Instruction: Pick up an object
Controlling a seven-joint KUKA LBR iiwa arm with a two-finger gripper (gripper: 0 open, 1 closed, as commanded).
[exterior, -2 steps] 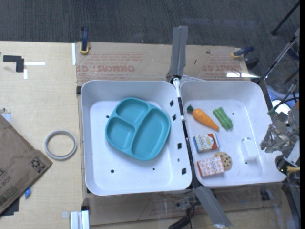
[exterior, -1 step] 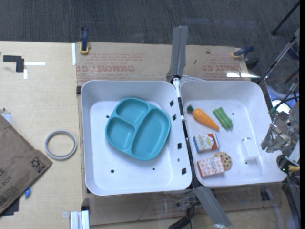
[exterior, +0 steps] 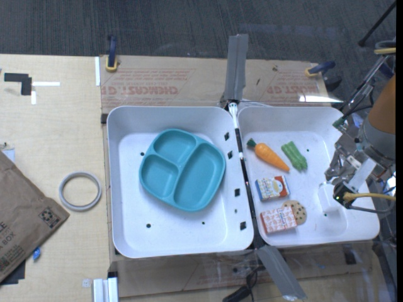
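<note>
A teal divided plate (exterior: 182,169) is lying in the left bin (exterior: 135,228). The right bin (exterior: 315,136) is holding a carrot (exterior: 271,156), a green vegetable (exterior: 294,156), a white carton (exterior: 272,188), a red carton (exterior: 278,220) and a cookie (exterior: 297,211). The gripper (exterior: 335,180) is hovering over that bin's right side, and whether it is open or closed cannot be told.

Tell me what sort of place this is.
Most likely a robotics lab's grasping test bench: a robot arm reaches in at the edge of the right bin, which holds toy food such as a carrot, and the left bin beside it holds a teal divided plate.
</note>
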